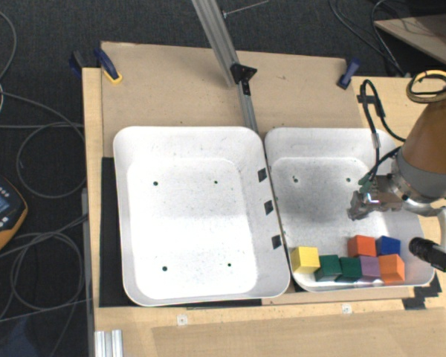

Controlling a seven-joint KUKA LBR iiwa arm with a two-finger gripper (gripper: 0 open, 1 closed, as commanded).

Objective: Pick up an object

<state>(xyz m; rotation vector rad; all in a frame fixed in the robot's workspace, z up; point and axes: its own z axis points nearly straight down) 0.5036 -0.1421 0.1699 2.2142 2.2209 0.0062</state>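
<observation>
No legible text, label or number anywhere.

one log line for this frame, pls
gripper: over right bin, above blocks | blocks: clustered at near edge | held: nothing seen

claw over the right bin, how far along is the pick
Done: the claw is over the right bin, above bare floor. In hand: nothing visibly held. Left: the whole pick. The blocks sit clustered along the near wall, yellow block, green block and orange block among them, all nearer than the claw.
</observation>
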